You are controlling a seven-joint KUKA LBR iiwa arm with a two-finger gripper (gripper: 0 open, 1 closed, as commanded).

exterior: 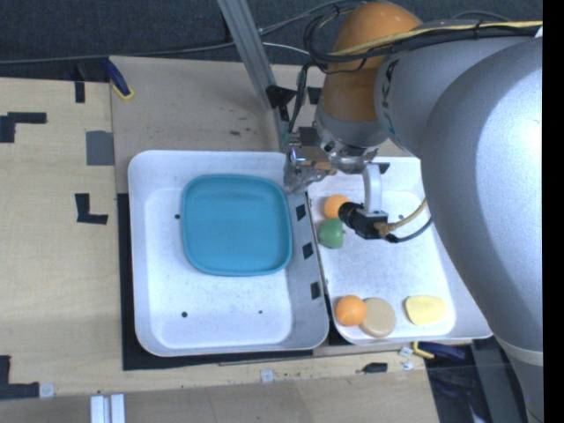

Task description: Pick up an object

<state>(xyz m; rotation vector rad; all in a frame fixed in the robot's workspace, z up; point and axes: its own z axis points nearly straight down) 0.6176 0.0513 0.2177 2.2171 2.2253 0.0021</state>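
While you scan the right bin, its six o'clock edge holds an orange ball, a tan disc and a yellow lump. At ten o'clock a green ball sits just beside a second orange ball. Beyond hangs the gripper; you cannot tell whether it is spread or pressed.

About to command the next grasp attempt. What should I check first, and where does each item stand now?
1. Gripper above a target: not ok; it sits at the far end of the divider between the bins.
2. Gripper carrying something: cannot tell.
3. Far orange ball and green ball separated: cannot tell; they lie very close together in the right bin.
4. Near orange ball standing free: not ok; it abuts the beige disc.
5. Yellow piece isolated: ok; bare floor around it.
6. Blue plate graspable: probably not ok; it lies flat in the left bin.
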